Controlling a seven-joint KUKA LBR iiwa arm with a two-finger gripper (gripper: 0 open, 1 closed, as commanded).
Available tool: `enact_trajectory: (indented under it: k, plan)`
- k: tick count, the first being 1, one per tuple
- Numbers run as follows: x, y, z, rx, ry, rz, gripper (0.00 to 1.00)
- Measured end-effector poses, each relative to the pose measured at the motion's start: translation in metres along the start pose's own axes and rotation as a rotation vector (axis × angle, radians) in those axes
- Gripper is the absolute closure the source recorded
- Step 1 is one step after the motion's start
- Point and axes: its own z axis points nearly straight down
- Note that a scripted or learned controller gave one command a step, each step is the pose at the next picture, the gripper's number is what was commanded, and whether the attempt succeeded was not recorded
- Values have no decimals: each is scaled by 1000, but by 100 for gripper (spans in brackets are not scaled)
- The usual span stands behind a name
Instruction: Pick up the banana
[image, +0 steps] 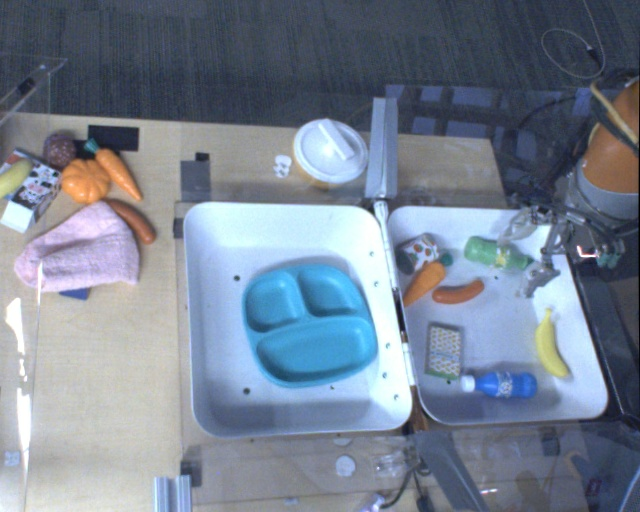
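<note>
Banana (550, 345) lies untouched in right bin (590, 400), near its right wall | gripper (540, 272) above banana, apart from it, fingers spread, empty | grasp and lift not yet done

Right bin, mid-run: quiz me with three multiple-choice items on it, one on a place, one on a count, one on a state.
1. Where does the banana lie in the right bin?
A. near its right wall
B. against its left wall
C. outside it, on the bench

2. How many compartments has the blue tray in the left bin?
A. one
B. three
C. five

3. How does the gripper stand to the banana?
A. it hovers apart from it, farther up the bin
B. it has lifted it
C. it presses it flat

Answers:
1 A: the yellow fruit sits close to the right wall, above the blue bottle.
2 B: two small wells above one wide well.
3 A: bare bin floor separates them.
</note>
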Motion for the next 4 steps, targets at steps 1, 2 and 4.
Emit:
enact_trajectory:
  k: [1,2,4]
  plan:
    - [-43,-2,0,1,-4,280,0]
    - [-35,-2,-19,3,-2,754,0]
    - [137,6,73,2,-7,666,0]
